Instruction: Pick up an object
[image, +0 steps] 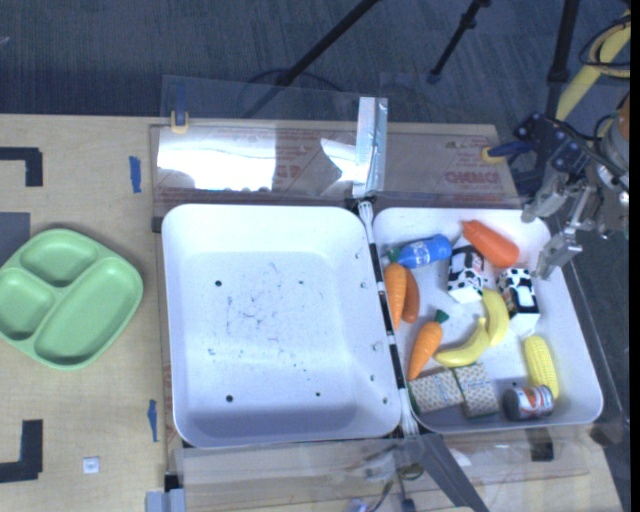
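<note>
One gripper (556, 252) is hanging at the right bin's (585, 345) upper right rim, the arm (600, 170) reaching in from the right; its grip state cannot be told. Nearest it, an orange pepper (491, 241) is lying in that bin's top area, long axis running upper left to lower right.
</note>
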